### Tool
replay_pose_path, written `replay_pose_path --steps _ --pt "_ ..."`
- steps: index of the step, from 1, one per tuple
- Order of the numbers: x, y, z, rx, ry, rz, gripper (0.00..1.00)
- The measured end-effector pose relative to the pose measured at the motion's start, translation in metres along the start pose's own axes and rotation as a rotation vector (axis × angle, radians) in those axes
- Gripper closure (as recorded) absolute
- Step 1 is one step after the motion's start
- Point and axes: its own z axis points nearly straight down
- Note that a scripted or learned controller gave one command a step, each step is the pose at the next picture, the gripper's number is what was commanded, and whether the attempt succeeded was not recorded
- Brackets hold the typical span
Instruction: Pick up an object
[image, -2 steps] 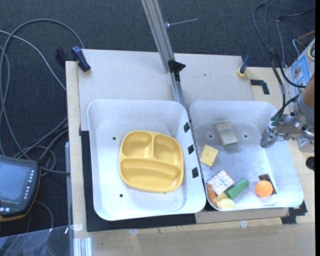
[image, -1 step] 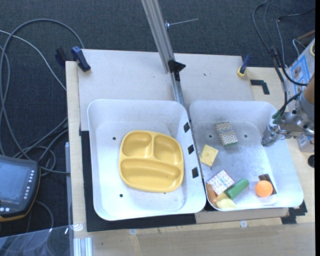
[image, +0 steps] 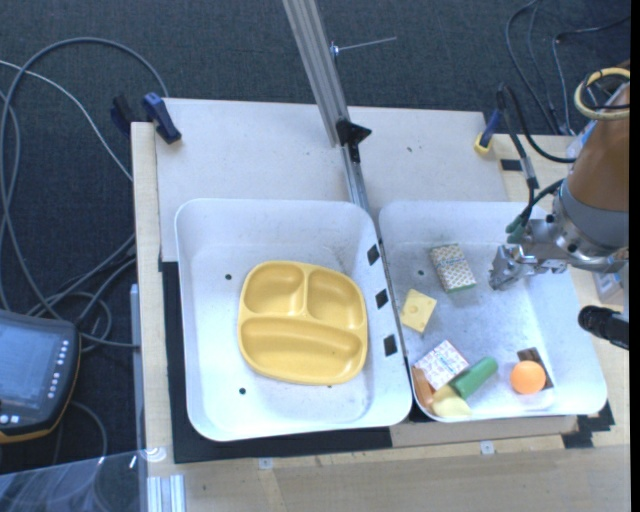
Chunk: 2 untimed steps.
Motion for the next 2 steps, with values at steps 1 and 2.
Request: replay_pose_path --steps 1,2 --pt "0.046 0.021 -0.007 -0.003 -0.001 -0.001 1.00" --pt "0.098 0.040 -0.015 -0.003 -0.001 -0.001 1.00"
